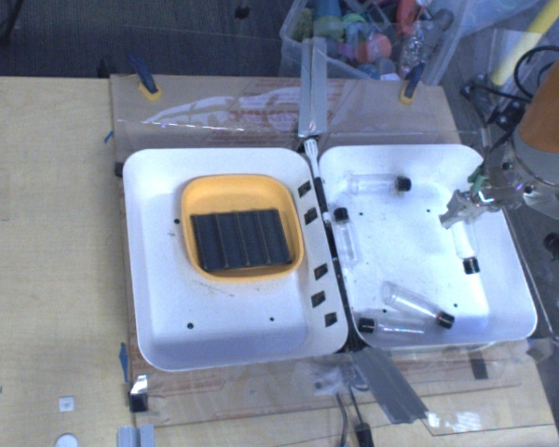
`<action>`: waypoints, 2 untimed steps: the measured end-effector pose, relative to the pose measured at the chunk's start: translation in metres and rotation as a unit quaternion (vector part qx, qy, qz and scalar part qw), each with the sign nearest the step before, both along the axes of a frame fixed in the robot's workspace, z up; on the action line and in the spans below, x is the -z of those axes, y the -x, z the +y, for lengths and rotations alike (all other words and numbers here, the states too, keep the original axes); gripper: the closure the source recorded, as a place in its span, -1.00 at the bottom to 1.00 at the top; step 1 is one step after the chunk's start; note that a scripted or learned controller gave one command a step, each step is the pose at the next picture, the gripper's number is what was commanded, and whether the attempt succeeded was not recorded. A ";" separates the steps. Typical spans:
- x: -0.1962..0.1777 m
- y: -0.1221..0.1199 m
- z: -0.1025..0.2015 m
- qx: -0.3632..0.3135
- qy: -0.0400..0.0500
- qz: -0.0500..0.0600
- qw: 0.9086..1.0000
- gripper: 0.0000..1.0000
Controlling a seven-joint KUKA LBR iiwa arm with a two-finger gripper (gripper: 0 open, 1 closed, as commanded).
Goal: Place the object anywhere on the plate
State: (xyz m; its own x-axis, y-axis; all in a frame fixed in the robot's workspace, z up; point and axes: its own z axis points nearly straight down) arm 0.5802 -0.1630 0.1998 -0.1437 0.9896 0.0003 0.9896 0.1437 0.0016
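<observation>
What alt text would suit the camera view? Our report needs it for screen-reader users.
A yellow plate holding a dark ridged block sits in the left bin, while clear tubes lie scattered in the right bin. The gripper hangs over the right bin's far right side.

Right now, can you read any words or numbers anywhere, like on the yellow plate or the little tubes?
No words, numbers or signs can be read.
Yellow plate: plain, with a dark ribbed pad, no writing.
Clear tubes in the right bin: too small to tell if anything is printed.
Box of colourful things at the top: too blurred to read.
</observation>
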 end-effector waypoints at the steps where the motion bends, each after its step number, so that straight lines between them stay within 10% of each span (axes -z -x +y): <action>1: 0.000 0.000 0.000 0.000 0.000 0.000 1.000 -1.00; 2: 0.002 -0.033 -0.062 -0.027 0.001 -0.001 1.000 -1.00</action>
